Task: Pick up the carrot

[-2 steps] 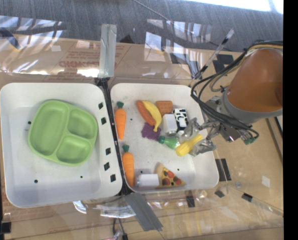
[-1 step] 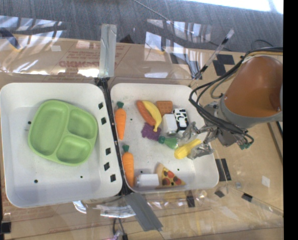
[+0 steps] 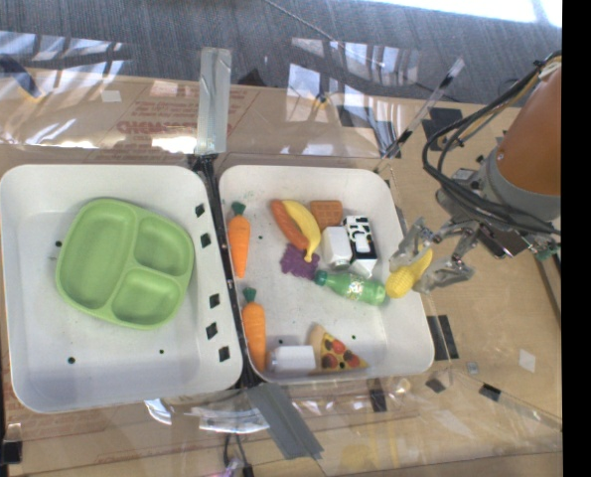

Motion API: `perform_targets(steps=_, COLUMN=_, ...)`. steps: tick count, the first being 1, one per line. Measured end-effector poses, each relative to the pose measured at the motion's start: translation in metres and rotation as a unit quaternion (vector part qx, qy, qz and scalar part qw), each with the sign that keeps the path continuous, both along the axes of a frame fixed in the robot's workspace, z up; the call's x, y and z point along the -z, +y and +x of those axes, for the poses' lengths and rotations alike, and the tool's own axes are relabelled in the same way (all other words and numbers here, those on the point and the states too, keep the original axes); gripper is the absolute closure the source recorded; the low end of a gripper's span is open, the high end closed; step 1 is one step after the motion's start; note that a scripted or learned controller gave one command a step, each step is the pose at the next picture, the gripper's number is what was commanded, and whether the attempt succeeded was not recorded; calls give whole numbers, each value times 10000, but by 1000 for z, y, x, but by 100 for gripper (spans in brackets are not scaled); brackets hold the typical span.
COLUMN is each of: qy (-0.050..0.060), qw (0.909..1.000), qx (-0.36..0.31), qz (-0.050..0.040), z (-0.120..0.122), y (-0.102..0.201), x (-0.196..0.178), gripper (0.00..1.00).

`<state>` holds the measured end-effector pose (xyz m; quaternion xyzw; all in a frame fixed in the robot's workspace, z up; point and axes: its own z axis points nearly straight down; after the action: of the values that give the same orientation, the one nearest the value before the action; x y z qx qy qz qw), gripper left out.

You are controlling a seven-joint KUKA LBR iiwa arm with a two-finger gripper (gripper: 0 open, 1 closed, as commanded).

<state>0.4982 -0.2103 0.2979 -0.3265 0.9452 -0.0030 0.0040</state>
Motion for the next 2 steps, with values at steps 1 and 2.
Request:
perform_targets(steps=1, qy=49, qw=9908, qx=-1355, qz=15, z=7, y=1, x=24, gripper=100)
perform_targets(steps=2, qy=26, qw=9594, qx=-2822, qz=-3, z=35, y=2, x=22, gripper=100)
